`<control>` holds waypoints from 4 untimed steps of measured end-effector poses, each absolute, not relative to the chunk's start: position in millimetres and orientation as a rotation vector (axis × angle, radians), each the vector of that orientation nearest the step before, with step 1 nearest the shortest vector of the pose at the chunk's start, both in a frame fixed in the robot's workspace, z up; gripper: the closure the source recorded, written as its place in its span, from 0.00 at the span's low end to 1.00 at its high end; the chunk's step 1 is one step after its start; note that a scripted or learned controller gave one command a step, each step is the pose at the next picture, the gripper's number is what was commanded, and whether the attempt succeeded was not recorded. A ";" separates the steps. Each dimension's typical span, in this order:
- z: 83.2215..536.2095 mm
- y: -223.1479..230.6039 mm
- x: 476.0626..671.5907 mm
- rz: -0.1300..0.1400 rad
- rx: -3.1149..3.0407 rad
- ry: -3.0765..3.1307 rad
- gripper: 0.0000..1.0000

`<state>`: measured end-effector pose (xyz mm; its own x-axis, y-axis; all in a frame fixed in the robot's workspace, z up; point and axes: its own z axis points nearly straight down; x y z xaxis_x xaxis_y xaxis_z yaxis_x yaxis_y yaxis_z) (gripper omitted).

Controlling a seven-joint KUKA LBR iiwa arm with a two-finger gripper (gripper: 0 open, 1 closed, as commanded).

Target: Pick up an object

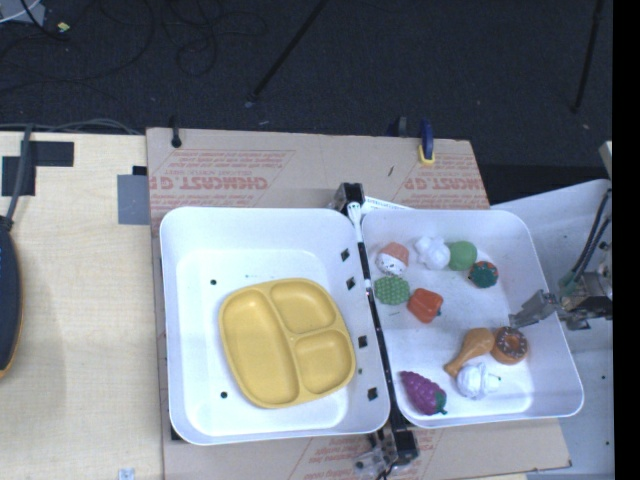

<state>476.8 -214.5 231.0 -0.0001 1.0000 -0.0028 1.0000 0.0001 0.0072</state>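
On a cardboard-covered bench, the metal gripper, its opening impossible to tell, nears the brown doughnut toy; crowding neighbours risk a slip

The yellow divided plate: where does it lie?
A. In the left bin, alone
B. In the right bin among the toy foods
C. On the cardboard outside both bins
A: the yellow divided plate lies flat in the left bin, while the toy foods sit in the right bin.
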 end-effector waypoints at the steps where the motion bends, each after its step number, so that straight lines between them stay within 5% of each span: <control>1: 234.7 -214.8 475.7 0.000 2.226 2.219 1.00; 2: 436.6 -214.7 476.8 0.011 2.208 2.211 1.00; 3: 271.5 -187.6 477.1 -0.010 2.230 2.235 1.00; 4: 117.7 -211.1 473.2 -0.008 2.231 2.228 1.00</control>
